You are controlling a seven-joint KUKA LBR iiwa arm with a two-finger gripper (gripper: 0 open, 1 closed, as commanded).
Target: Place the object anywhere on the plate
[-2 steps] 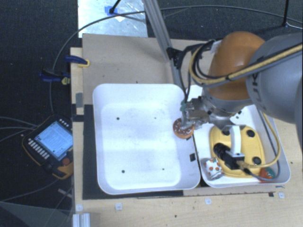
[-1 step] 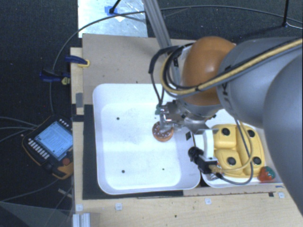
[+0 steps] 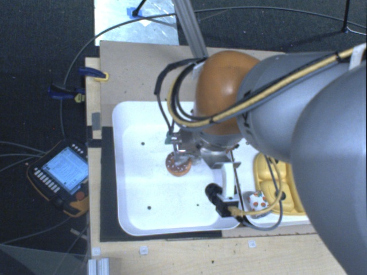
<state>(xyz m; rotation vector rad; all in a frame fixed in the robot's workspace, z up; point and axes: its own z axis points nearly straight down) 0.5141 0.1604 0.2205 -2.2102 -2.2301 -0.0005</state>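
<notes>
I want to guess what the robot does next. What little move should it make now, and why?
Probably a small move toward the yellow plate in the other bin. The claw is low in the white bin, right over a small brown doughnut, far from the plate. I can't tell whether the claw grips the doughnut, so it might first need to lift slightly and check.

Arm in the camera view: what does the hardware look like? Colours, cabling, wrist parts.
The arm is bulky, rounded and matte grey, with a glossy orange-brown band above the wrist. A yellow cable and black cables loop beside the band. Below it sits a metal wrist block, then a white bracket with a black piece at its end.
</notes>
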